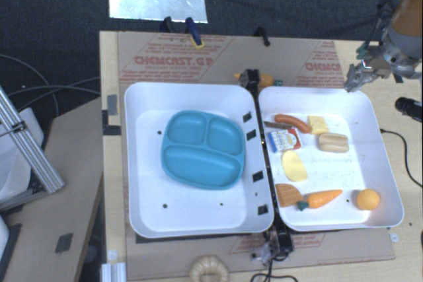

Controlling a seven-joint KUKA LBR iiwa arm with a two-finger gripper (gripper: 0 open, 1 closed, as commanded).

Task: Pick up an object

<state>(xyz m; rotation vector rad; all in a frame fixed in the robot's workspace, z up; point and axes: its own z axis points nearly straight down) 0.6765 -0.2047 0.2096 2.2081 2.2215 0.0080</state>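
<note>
Gripper hangs over the right bin's far rim; finger spread unclear. Glossy carrot and round orange lie well below.

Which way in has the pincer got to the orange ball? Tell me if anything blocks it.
Probably yes, from above. The orange ball lies alone in the right bin's near corner, apart from the carrot. The pincer hangs over the far rim, with nothing between.

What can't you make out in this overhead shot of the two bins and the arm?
- Gripper: small and blurred in the camera view, so its opening cannot be judged.
- Arm: cut off by the top and right edges.
- Small packet: print too small to read.
- Yellow object behind the bins: mostly hidden by the black clamp.
</note>
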